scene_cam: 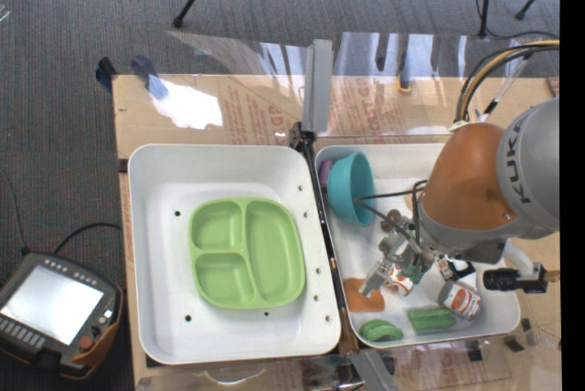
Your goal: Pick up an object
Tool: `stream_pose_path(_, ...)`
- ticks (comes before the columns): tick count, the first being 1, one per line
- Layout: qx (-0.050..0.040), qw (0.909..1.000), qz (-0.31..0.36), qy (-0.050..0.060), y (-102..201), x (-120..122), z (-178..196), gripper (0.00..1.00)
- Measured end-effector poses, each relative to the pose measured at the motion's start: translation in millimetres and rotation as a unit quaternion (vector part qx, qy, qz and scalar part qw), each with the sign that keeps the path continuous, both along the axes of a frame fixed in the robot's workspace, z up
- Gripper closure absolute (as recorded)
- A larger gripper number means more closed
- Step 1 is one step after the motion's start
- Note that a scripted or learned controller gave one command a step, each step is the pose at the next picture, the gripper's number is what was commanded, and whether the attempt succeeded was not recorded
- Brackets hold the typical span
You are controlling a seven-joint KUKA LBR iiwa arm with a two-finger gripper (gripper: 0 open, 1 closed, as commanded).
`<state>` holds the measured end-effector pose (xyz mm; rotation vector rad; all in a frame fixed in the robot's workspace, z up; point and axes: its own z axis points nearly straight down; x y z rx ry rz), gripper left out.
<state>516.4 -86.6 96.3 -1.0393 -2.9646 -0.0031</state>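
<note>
Your claw is low in the right bin, its fingers angled down-left around the small red-and-white can; the can seems to sit between them, but you cannot tell whether they have closed on it or how wide they stand. That is your first risk: a tilted, round can may roll or squirt out if the pinch lands off-centre. Just beside it lie an orange flat piece and a second can, and a sweep could nudge either. Two green items and rest near the front wall, and the teal bowl leans against the bin's far-left corner. The green divided plate in the left bin is well apart.
</note>
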Motion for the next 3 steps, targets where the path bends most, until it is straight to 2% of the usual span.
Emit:
stream_pose_path(1,-0.0006,0.9993,-0.037,0.002,4,-30,-10,0.00)
stream_pose_path(2,-0.0003,0.9993,-0.037,-0.001,3,-28,0,1.00)
stream_pose_path(3,-0.0003,0.9993,-0.037,0.000,3,-28,0,0.00)
